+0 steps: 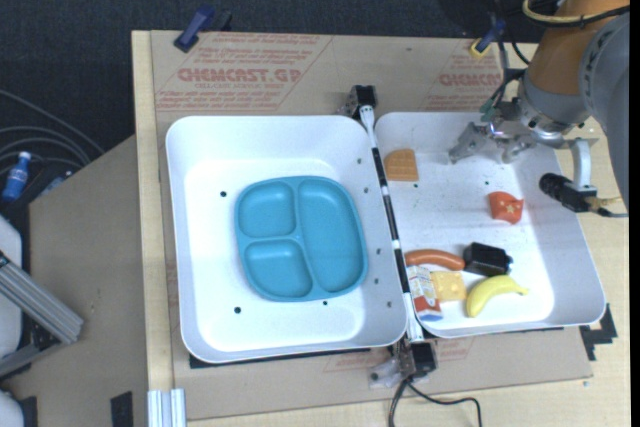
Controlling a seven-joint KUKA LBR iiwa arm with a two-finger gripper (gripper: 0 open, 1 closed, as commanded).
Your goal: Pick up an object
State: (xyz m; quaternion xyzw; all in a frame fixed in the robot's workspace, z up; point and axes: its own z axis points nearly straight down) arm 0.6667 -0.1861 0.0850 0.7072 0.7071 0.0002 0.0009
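Note:
The right bin holds several small items: a tan bread slice, a red strawberry, a red sausage, a black block, a yellow banana and a small printed packet. My gripper hangs over the far end of this bin, between the bread slice and the strawberry. Its metal fingers are spread open with nothing between them. The bread lies to its left, the strawberry just in front of it to the right.
A blue divided plate lies in the middle of the left bin. A black divider strip runs between the bins. A black cable end hangs beside the arm over the right bin's right rim.

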